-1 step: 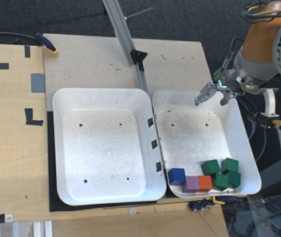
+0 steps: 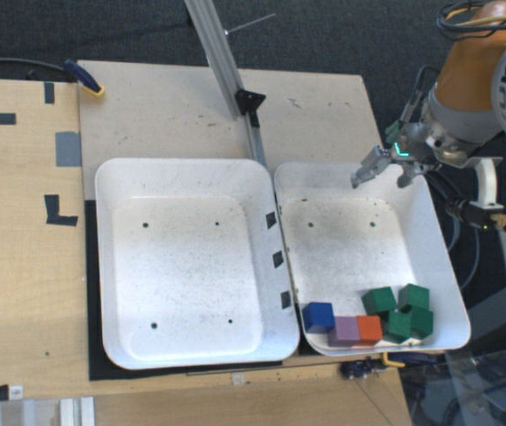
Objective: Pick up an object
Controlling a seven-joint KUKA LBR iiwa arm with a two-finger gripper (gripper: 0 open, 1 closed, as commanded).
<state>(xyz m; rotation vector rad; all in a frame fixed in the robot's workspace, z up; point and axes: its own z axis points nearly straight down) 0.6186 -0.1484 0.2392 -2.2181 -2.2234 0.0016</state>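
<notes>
Several small blocks lie in the near right corner of the right bin (image 2: 324, 238): a blue block (image 2: 318, 316), a purple block (image 2: 347, 329), an orange block (image 2: 369, 327) and a cluster of green blocks (image 2: 401, 311). My gripper (image 2: 383, 172) hangs over the bin's far right corner, well away from the blocks. Its two fingers are spread apart with nothing between them.
The left bin (image 2: 186, 256) sits beside the right one. A slanted metal rail (image 2: 222, 56) runs down from the top to the gap between the bins. Cables hang by the arm at the right. A blue and yellow tool (image 2: 84, 75) lies at the bench's far left.
</notes>
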